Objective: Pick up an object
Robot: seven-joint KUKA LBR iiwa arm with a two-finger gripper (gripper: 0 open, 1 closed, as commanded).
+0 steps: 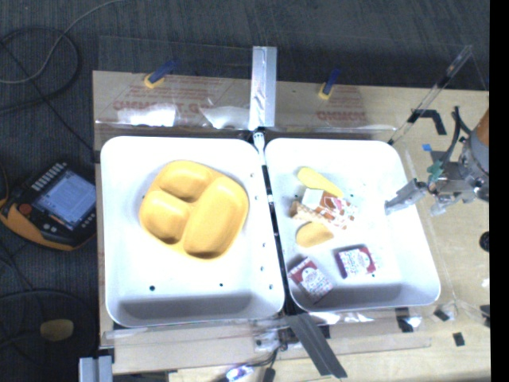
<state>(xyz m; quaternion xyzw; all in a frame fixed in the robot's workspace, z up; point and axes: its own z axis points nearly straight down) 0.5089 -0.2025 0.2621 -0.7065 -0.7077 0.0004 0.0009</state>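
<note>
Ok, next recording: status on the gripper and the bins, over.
Gripper at right bin's right rim, nothing seen between fingers. Small packets and yellow pieces lie untouched in right bin. Big yellow object in left bin. Nothing blocking.

Both bins, left bin [119,237] and right bin [406,253], appear as smooth, glossy white plastic with soft reflections along the rims. The yellow tray [193,207] in the left bin looks like smooth moulded plastic with a slight sheen. The two sauce packets [334,269] near the right bin's front edge have glossy, printed foil-like lids. The bench top [457,277] looks like matt, pale wood. A strip of bright, reflective metal [263,86] stands at the bench's back edge. The floor [48,94] looks like dark, rough carpet.
</note>
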